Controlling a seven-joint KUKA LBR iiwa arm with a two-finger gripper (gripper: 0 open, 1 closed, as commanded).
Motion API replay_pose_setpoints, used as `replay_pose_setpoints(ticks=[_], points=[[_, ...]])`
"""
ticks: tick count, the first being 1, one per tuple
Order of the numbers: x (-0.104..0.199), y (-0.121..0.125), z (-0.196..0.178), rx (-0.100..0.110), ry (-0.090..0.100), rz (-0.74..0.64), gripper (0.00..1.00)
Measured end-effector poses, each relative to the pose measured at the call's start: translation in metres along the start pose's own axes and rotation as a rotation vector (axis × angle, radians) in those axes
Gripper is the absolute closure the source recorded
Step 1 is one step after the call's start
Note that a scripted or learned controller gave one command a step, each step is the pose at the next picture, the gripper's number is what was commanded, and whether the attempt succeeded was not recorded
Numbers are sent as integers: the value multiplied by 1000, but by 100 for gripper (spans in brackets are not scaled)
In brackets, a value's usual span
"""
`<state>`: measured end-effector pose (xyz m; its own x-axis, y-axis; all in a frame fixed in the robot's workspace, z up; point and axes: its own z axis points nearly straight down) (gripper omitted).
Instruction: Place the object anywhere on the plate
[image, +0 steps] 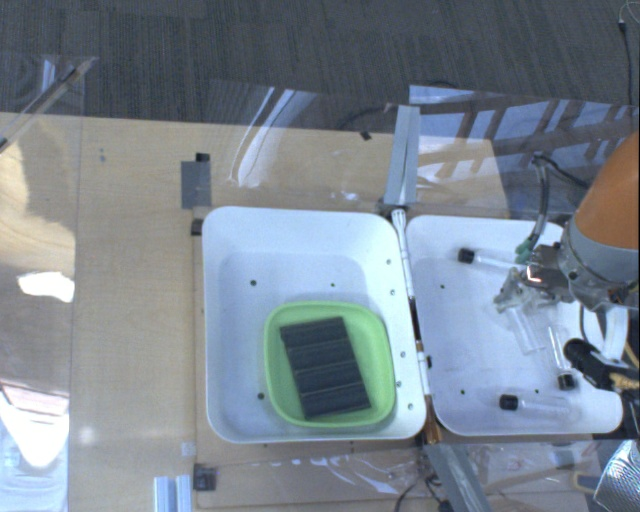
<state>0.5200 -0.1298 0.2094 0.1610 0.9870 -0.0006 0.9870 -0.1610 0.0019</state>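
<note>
The green plate (325, 365) sits at lower centre in the left bin (225, 300), bearing 1 dark ribbed block (322, 367). At right, over the right bin (450, 350), the gripper (527, 290) seems to hover by clear tubes (487, 260); its grip state I cannot tell.

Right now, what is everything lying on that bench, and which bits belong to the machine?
Bins: 2, white, side by side on the bench; left bin, right bin.
Plate: 1, green, in the left bin.
Ridged block: 1, dark grey, lying on the plate.
Clear tubes with dark caps: at least 2, in the right bin; one near its far edge, one near its front edge.
Bench: 1, pale wood.
Arm: 1, grey with an orange band, over the right bin.
Gripper: 1, see-through fingers, low over the right bin.
</note>
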Motion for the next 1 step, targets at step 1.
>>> replay_pose_setpoints(ticks=[1], points=[[100, -50, 27, 4, 1, -13, 100]])
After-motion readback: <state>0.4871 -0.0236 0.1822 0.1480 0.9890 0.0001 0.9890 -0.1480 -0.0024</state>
